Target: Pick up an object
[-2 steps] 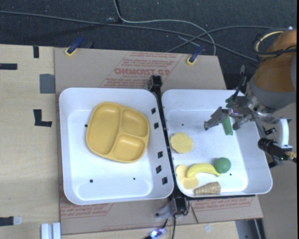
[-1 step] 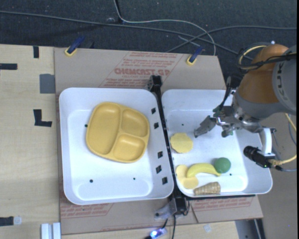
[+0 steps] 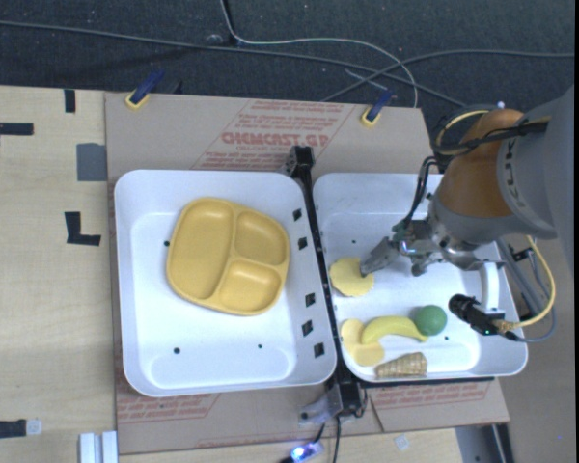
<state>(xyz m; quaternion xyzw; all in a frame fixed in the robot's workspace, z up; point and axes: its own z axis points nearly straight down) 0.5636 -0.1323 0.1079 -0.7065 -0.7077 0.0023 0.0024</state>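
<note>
On the tabletop (image 3: 39,287), the gripper (image 3: 374,258) sat low beside the yellow disc (image 3: 349,278), apparently for grasping; its state was unclear.

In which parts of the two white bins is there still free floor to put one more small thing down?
Left bin: a bare strip along the near wall, below the yellow divided plate, and a narrower one on its left. Right bin: bare floor at the far side, above the yellow disc. Crowded: the near side, with the banana, green ball and cone, and around the hand.
</note>
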